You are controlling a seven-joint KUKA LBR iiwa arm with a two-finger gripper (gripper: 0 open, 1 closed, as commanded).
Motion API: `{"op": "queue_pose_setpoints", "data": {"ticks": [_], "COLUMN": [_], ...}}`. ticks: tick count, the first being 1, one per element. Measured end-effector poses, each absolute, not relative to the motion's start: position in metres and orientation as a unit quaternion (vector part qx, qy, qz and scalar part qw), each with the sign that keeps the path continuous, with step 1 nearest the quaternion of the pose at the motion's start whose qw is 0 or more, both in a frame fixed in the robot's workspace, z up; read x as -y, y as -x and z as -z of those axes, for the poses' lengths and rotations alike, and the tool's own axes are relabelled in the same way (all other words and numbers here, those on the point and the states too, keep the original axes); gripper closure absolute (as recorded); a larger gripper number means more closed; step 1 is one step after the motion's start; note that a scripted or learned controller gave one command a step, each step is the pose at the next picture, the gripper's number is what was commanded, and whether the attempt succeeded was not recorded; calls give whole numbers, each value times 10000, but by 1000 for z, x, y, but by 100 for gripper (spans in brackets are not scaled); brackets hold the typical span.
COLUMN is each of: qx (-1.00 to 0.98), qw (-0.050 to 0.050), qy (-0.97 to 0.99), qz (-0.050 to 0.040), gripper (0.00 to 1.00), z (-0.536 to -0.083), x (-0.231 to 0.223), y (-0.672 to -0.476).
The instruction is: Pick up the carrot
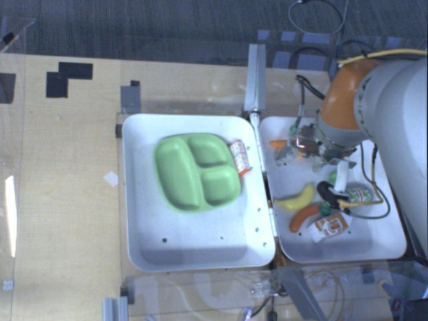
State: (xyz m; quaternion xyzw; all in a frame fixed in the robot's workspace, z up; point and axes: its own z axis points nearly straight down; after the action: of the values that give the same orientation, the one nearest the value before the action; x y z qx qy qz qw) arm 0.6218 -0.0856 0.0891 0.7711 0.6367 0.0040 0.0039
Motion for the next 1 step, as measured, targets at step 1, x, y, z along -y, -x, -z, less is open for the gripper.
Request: {"op": "queue_pose_setpoints", "data": {"ticks": [1], "qx": [-6382], "qw": [51], "qy": [-7698], "qz": [-73], "gripper": [100], "z": [-102], "x": [83], "y": [-624]}}
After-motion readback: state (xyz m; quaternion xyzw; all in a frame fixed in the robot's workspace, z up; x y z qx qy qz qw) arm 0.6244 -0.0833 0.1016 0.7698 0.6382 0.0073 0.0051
